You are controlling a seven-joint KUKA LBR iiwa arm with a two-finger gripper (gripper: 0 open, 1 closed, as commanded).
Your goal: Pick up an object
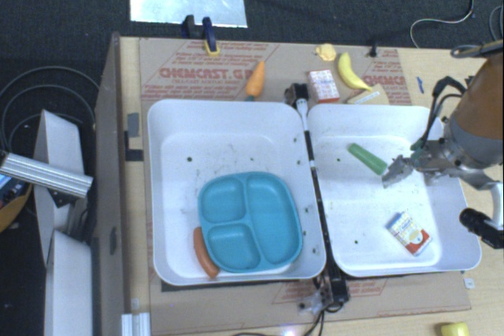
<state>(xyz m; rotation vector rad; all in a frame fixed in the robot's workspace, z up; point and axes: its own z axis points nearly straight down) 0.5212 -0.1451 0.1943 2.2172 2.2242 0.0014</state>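
Note:
In the right bin (339, 248) lie a green stick-shaped object (367, 157) near the middle and a small white-and-orange carton (408, 234) toward the front right. My gripper (395, 169) reaches in from the right and hangs just right of the green object's near end, close to it. Nothing shows between its fingers. The left bin (177, 138) holds a blue divided plate (249, 220) and an orange sausage-shaped toy (205, 252) at its front left.
Behind the bins on the cardboard lie a carrot (254, 79), a banana (350, 72), a small pink-and-white box (324, 86) and a blue clamp (206, 33). A black divider (309, 161) runs between the bins. Cables trail at the right.

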